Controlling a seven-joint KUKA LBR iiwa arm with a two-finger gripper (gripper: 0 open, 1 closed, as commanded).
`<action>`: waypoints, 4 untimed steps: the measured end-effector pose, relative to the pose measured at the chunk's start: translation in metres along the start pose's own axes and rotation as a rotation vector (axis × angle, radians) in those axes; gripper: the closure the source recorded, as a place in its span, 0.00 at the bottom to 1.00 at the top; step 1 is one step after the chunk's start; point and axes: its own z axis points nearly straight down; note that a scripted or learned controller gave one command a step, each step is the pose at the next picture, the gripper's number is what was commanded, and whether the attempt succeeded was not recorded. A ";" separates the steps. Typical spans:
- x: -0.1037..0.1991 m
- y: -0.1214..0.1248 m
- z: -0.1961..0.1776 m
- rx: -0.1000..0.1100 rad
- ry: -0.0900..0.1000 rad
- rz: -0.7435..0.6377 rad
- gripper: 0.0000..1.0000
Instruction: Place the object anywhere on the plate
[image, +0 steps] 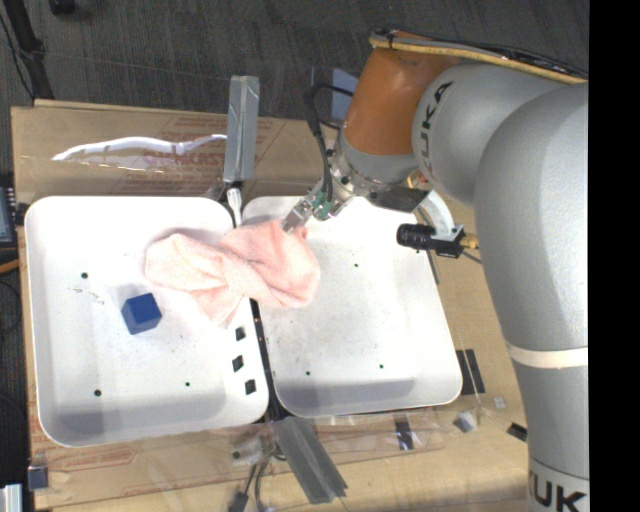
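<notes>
Here, itemised. Arm: grey KUKA unit with an orange band above the wrist, entering from the right and bending down and leftward over the far edge of the right bin. Claw: tip pointing down and left, at the far right corner of the pink cloth; the tip appears to touch the cloth's edge, but whether the cloth sits between the tips, or how the claw is set, cannot be told from this angle.

Pink cloth: soft, crumpled, pale pink, draped across the divide between the two bins. One lobe lies in the left bin toward its far right part; the other lobe lies in the far left corner of the right bin.

Blue cube: small, in the left bin, just near and left of the cloth, not touching it.

Bins: two shallow white trays side by side on a brown cardboard-covered table.
</notes>
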 end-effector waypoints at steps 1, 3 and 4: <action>0.000 0.001 -0.040 0.000 0.001 -0.005 1.00; 0.099 0.010 -0.040 0.002 0.003 -0.815 1.00; 0.157 0.027 -0.034 0.002 0.004 -0.898 1.00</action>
